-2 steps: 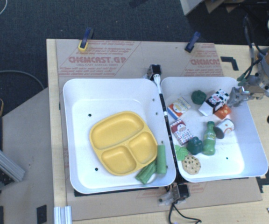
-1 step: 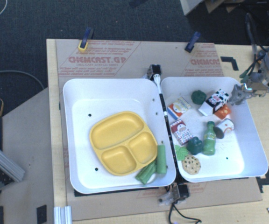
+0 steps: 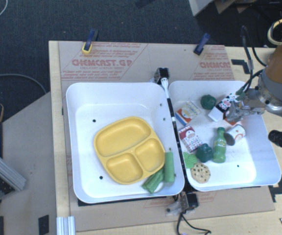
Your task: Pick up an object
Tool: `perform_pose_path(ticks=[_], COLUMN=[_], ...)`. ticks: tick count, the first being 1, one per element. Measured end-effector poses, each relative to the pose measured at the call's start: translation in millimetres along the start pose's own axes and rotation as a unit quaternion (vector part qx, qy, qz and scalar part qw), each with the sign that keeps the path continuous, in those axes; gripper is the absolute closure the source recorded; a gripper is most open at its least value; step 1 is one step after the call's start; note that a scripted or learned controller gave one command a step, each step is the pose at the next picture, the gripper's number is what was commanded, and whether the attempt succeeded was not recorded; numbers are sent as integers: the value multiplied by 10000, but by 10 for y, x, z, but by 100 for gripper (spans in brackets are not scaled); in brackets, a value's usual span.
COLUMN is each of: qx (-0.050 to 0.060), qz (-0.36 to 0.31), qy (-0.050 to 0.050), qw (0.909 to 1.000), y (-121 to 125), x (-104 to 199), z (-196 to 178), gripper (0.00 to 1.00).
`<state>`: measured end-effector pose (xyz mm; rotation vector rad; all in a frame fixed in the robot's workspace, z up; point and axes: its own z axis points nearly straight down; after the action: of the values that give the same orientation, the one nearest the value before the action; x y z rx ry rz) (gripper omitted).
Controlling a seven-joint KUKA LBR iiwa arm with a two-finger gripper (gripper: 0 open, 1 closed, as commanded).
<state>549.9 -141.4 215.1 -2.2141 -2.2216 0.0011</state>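
Likely target: green bottle [image 3: 220, 145] near the right bin's [image 3: 258, 177] middle, light, stiff, slippery; best pinched across its body. End effector [image 3: 236, 109] hovered above; grip state unreadable.

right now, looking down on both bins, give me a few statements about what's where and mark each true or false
1. The yellow divided plate lies in the left bin. True.
2. The cookie sits on the yellow plate. False: it lies in the right bin, near its front edge.
3. The gripper is over the right bin. True.
4. The green bottle lies in the left bin. False: it is in the right bin, beside a dark green object.
5. Green vegetable pieces lie by the plate's front right edge. True.
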Motion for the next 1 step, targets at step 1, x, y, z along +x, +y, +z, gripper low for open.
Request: perform_pose_path(ticks=[1], qx=[-3], qz=[2], qy=[-3], qw=[10000], y=[-356], x=[373], z=[-113], gripper=[100])
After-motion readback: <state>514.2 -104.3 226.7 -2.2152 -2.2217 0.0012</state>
